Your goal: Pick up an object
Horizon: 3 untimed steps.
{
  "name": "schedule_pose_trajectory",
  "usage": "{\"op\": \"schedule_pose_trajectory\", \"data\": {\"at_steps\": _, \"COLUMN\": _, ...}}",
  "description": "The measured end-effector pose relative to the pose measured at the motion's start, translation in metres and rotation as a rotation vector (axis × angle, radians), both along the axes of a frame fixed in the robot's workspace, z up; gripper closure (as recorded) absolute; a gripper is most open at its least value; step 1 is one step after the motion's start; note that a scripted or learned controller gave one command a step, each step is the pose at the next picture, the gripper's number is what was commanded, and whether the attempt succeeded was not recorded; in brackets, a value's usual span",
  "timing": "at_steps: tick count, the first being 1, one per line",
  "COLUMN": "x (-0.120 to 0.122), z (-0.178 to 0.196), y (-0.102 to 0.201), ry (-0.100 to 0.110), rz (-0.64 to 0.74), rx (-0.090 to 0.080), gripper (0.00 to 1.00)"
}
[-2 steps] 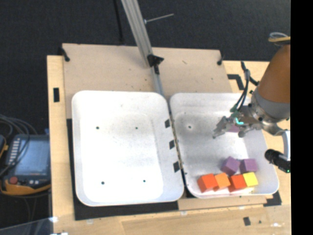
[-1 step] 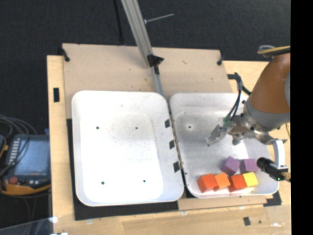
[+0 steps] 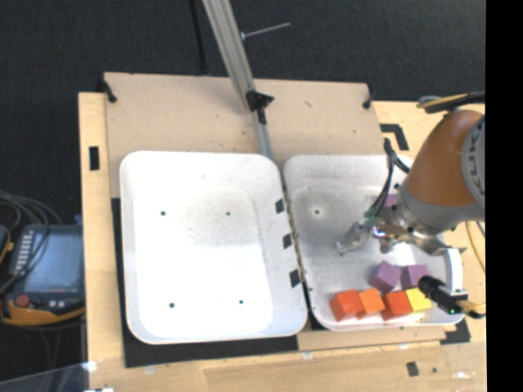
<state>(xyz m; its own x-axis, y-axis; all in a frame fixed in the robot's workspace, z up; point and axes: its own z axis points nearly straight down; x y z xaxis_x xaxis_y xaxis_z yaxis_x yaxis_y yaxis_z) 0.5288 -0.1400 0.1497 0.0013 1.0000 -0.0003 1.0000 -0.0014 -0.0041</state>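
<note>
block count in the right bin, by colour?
Orange blocks: 3
Purple blocks: 2
Yellow block: 1
Total visible: 6, all at the near end of the right bin; the arm may hide more.

- Two bins sit side by side on the tabletop [image 3: 343,366], the left bin [image 3: 204,243] touching the right bin [image 3: 327,186] along one edge.
- A cluster of blocks [image 3: 384,296] lies in the right bin's near corner, a row of four along the near wall and two more just behind that row.
- The arm [image 3: 445,178] reaches over the right bin from its right side, with the end effector [image 3: 353,239] near the bin's middle, behind the blocks.
- A slanted pole [image 3: 233,51] stands behind both bins, above their shared edge.
- A handheld console [image 3: 41,272] lies off the tabletop, left of the left bin.
</note>
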Motion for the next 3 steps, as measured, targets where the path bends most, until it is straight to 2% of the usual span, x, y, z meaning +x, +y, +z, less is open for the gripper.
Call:
{"op": "schedule_pose_trajectory", "data": {"at_steps": 1, "x": 0.0, "z": -0.051, "y": -0.001, "ry": -0.004, "rz": 0.0, "rx": -0.001, "gripper": 0.0}}
{"op": "schedule_pose_trajectory", "data": {"at_steps": 2, "x": 0.002, "z": -0.038, "y": -0.002, "ry": -0.01, "rz": -0.009, "rx": -0.002, "gripper": 1.0}}
{"op": "schedule_pose_trajectory", "data": {"at_steps": 3, "x": -0.005, "z": 0.009, "y": -0.006, "ry": -0.01, "rz": -0.003, "rx": -0.002, "gripper": 1.0}}
